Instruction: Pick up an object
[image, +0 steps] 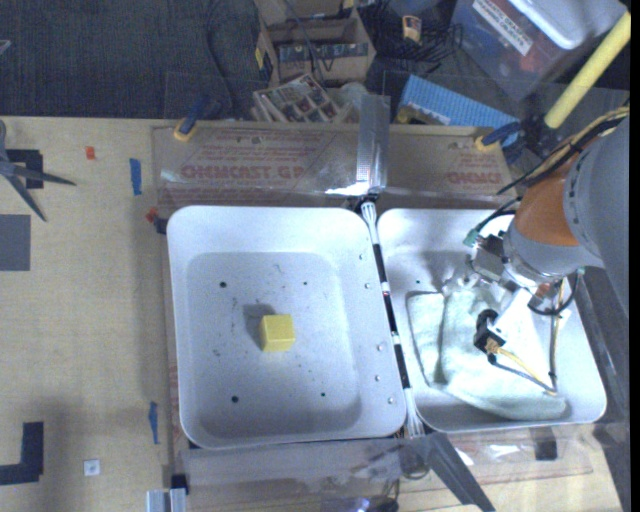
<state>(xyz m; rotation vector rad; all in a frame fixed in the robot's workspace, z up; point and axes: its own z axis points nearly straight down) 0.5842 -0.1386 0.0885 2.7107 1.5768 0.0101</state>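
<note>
The gripper (463, 285) of the grey arm (590, 215) hangs low over the right bin (412, 236), right of centre in the frame. Blur and the wrist above it hide its working end, so whether it is open or closed cannot be told, and nothing can be seen held in it. The arm's orange band (545, 215) shows just above the wrist, where the arm comes in from the right edge.

Below and around the gripper, a pale, slightly greenish sheet (460, 372) lies crumpled across the lower half of the right bin (its material cannot be made out). Whether the gripper touches it cannot be told.

The left bin (200, 240) sits touching the right one along a shared middle seam. Near its centre rests a small yellow block (278, 332), well apart from the gripper and alone on the speckled white floor.

Both bins stand on a light wooden bench (80, 330). Behind them, toward the top of the frame, runs a clear-covered strip with red lettering (260, 162). A yellow pole (596, 62) slants across the upper right corner.
</note>
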